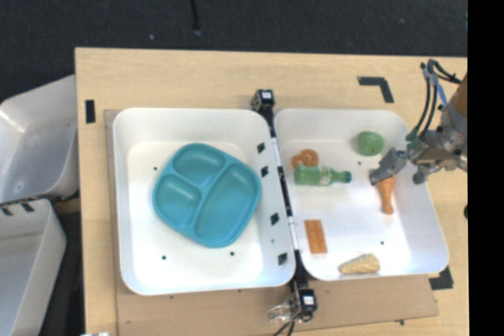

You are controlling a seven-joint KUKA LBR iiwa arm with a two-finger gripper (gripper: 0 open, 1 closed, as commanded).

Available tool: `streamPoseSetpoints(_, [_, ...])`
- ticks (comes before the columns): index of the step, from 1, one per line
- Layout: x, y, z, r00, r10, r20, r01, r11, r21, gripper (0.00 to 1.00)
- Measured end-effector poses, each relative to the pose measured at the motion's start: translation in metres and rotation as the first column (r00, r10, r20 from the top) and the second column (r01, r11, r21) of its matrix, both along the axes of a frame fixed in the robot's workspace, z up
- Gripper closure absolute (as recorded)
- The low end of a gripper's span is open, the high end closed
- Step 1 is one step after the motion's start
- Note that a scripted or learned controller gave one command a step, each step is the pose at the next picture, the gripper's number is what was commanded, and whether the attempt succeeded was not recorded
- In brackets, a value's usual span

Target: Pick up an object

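Here the tool (403, 167) spreads wide, the orange carrot (386, 195) lying just under its fingers.

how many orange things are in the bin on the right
3: an orange ring beside the green bottle, an orange block near the divider, and a carrot under the claw, which may hide more.

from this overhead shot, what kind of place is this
Probably a robot grasping test bench in a lab: two white bins on a wooden board, small toy items like a green bottle, and a gripper reaching in.
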State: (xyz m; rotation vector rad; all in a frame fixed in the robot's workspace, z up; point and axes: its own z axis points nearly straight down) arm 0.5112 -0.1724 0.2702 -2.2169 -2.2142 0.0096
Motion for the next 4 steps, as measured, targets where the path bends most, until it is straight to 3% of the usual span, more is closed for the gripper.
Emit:
streamPoseSetpoints(1, [0.002,0.0,0.006,1.0,0.003,0.012,-0.003,1.0,-0.003,0.0])
streamPoseSetpoints(2, [0.006,-0.006,-0.055,1.0,0.001,0.007,-0.001,1.0,-0.003,0.0])
streamPoseSetpoints(4, [0.006,-0.001,-0.141,1.0,-0.002,0.008,0.002,1.0,-0.003,0.0])
